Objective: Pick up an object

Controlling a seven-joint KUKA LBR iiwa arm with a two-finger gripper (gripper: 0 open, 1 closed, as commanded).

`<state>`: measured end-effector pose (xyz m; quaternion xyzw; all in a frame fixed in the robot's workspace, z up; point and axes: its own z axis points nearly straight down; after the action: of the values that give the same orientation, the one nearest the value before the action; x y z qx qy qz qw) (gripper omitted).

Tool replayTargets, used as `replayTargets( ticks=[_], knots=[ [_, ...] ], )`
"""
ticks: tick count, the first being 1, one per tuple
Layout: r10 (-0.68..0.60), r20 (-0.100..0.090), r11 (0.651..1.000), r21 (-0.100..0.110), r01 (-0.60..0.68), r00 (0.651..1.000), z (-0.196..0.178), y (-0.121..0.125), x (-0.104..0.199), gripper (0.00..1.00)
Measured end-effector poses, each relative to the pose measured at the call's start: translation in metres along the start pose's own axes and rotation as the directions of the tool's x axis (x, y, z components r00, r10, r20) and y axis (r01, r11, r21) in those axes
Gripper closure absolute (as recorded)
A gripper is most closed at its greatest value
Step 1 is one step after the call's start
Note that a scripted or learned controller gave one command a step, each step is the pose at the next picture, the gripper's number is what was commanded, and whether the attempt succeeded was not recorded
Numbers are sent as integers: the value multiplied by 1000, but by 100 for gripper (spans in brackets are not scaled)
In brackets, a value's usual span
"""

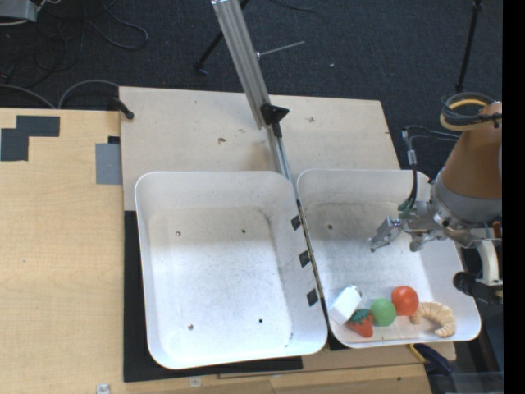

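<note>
Several small objects lie along the near edge of the right bin (353,189): a white block (345,302), a red strawberry (362,323), a green ball (383,311), a red ball (404,299) and a tan croissant-shaped piece (437,317). My gripper (392,235) hangs over the middle right of this bin, above and behind the objects, well apart from them. Its fingers point left and down with nothing between them.
The left bin (164,189) sits beside the right one, with black clips (302,257) along the shared rim. A slanted metal rail (246,64) rises behind the bins. A light wooden board (57,245) lies to the left.
</note>
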<state>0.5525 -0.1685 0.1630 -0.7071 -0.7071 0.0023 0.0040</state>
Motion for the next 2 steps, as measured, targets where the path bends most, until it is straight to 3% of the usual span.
replayTargets(
  ticks=[2],
  knots=[
    [4, 2, 1000, -7, -4, 1000, 71, 2, 8, 0]
  ],
)
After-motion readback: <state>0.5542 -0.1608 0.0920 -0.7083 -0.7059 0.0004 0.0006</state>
